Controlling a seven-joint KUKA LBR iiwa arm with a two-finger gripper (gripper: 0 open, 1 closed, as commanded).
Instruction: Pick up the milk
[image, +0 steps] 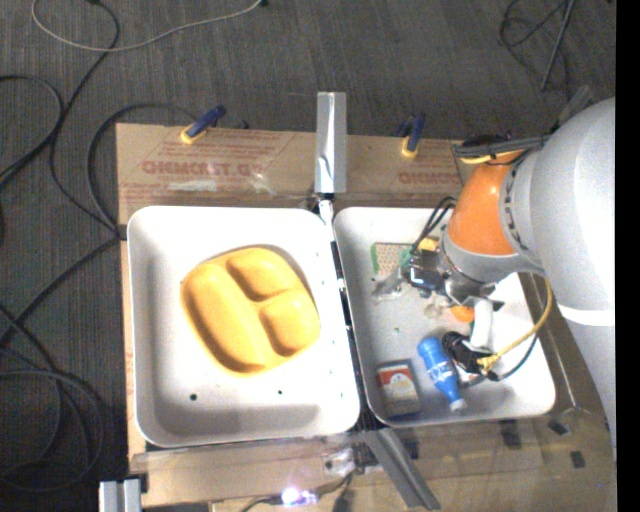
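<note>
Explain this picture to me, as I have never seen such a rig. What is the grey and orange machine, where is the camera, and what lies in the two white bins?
The grey machine with the orange band is a robot arm, reaching in from the right. A single camera fixed above the bench looks down at a slant. The left bin holds a yellow divided plate. The right bin holds a small carton with a red label, probably the milk, a blue bottle beside it, and a green-and-white packet. The arm's gripper hangs over the right bin, apart from the carton. Whether it holds anything cannot be told.
</note>
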